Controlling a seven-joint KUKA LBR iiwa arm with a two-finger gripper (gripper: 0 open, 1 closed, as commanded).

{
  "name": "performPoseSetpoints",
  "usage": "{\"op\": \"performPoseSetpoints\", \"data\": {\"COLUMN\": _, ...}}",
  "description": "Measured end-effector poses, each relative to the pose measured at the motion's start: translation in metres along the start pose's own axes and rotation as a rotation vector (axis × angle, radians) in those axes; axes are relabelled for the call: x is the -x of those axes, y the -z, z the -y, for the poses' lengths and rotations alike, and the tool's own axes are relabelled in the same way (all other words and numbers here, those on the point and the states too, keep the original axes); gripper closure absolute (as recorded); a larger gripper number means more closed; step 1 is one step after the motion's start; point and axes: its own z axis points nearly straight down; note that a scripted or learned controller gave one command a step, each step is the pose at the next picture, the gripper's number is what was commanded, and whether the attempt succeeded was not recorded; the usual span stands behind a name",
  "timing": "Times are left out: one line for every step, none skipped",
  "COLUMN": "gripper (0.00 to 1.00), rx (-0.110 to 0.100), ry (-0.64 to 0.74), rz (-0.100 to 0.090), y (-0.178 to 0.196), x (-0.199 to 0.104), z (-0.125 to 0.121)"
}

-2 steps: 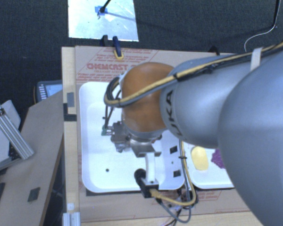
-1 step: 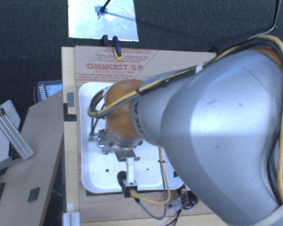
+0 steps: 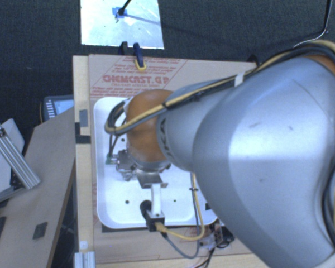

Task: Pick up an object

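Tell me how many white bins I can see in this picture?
1. One white bin lies at the lower left of the bench, under the arm's orange band. The grey arm covers the right side, so a second bin may be hidden beneath it.

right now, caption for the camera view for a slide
Grey arm with orange band reaching down over a white bin.

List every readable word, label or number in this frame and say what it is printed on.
"CHEMCAST G P" in large red letters on the brown protective sheet behind the white bin; the last characters are blurred and uncertain.
Smaller red lines of print above and below that word on the same sheet: too small and blurred to read.
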Motion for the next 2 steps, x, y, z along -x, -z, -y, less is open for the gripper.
{"op": "performPoseSetpoints", "data": {"gripper": 1.00, "rx": 0.000, "ry": -0.001, "rz": -0.001, "y": 0.010, "x": 0.000, "z": 0.000}}
{"op": "performPoseSetpoints", "data": {"gripper": 1.00, "rx": -0.001, "ry": -0.002, "rz": -0.001, "y": 0.021, "x": 0.000, "z": -0.001}}
